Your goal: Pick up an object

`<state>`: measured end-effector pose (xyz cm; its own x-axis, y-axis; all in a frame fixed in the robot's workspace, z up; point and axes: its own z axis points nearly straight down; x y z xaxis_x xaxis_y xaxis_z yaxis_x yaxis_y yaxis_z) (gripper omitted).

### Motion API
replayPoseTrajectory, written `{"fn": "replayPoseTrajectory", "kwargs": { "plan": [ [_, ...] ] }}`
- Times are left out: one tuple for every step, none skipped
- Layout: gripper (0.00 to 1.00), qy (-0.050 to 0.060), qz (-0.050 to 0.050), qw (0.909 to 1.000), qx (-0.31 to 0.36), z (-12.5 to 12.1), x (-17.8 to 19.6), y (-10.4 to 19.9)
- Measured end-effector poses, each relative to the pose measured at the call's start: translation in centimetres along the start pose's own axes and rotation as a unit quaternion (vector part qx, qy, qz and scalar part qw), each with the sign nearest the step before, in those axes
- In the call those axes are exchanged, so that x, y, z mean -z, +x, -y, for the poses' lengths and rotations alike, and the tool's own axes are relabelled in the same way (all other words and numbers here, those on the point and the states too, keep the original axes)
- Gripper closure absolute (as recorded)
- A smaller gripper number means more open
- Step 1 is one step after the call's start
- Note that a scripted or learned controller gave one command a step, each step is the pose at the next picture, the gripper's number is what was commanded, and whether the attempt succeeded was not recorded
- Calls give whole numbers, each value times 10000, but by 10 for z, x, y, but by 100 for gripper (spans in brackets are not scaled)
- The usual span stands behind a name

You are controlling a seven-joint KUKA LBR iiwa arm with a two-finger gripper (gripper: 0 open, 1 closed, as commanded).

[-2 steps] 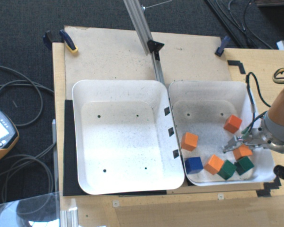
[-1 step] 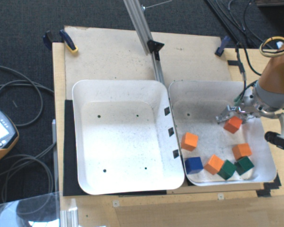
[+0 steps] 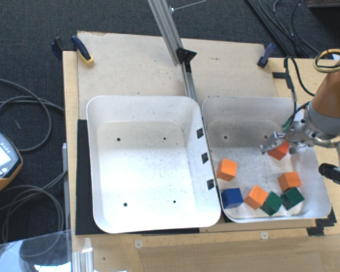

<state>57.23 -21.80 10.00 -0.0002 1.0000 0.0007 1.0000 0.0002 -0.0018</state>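
Gripper (image 3: 279, 146) low over right bin (image 3: 249, 109), reaching in from the right on grey arm (image 3: 324, 118) with orange band above the wrist. Metal fingers clamped on red-orange block (image 3: 280, 151), block tilted and seen between the fingertips, in the upper right part of that bin; whether lifted off the bin floor or touching it, cannot tell.

Five more blocks in the same bin, all toward its near edge:
- orange block (image 3: 228, 169) near the left wall, apart from the rest
- blue block (image 3: 232, 197) just below it, close to the front left corner
- second orange block (image 3: 256, 197) beside the blue one
- two green blocks, one (image 3: 271, 203) touching that orange block, the other (image 3: 293, 198) just to its right
- third orange block (image 3: 289, 181) just above the right-hand green block, below the gripper

Left bin (image 3: 102, 115) white, speckled with dark marks, side by side with the right bin, rims touching or nearly so along the middle. Both bins on pale wooden surface (image 3: 136, 67). Slanted metal rail (image 3: 164, 18) running from the top down to the gap between the bins. Blue clamps at the far corners of the surface, one (image 3: 79, 49) at the left with a yellow tip, one (image 3: 266, 55) at the right. Dark carpet around, with loose cables (image 3: 22, 118) on the left.
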Motion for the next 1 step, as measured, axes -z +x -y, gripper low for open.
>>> {"fn": "replayPoseTrajectory", "kwargs": {
  "plan": [
    [0,1,-2,10000,0,10,0,0]
  ]
}}
